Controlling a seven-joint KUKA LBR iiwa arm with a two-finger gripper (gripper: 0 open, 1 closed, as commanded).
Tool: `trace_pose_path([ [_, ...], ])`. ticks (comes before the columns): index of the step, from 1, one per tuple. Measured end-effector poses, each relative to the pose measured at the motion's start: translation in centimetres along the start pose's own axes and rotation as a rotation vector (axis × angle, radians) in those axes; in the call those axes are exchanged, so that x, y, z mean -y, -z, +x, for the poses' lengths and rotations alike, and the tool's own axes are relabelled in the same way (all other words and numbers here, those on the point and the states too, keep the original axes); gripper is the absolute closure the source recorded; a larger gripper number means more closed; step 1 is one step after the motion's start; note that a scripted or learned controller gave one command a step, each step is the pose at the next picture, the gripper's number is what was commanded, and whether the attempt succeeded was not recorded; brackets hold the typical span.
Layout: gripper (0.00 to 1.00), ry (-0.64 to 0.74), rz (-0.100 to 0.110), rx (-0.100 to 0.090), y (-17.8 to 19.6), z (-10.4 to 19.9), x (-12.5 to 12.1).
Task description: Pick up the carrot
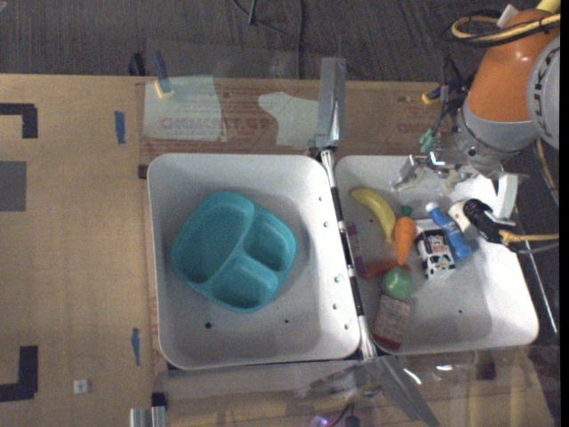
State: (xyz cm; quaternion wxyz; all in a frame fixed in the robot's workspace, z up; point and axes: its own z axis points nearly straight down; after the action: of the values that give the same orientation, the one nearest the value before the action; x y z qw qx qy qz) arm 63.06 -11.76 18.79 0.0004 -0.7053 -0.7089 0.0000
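Carrot (404, 238) lying in the right bin (498, 318), between banana (377, 210) and blue bottle (447, 230), ungrasped. Tool (436, 169) hovering near the bin's far edge; its state cannot be told. Descent, grasp and lift all remain.

Tan bench top (71, 238) with blue tape marks (120, 127), dark floor (133, 16) beyond

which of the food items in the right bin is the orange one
The carrot, orange with a green top, lying between the yellow banana and the green round fruit.
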Motion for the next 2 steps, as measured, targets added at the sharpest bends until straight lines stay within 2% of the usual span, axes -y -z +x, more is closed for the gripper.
trace_pose_path([
  [1,1.00,0.001,-0.003,0.000,1.09,0.02,-0.11],
  [2,0.00,0.001,-0.003,0.000,1.08,0.02,-0.11],
])
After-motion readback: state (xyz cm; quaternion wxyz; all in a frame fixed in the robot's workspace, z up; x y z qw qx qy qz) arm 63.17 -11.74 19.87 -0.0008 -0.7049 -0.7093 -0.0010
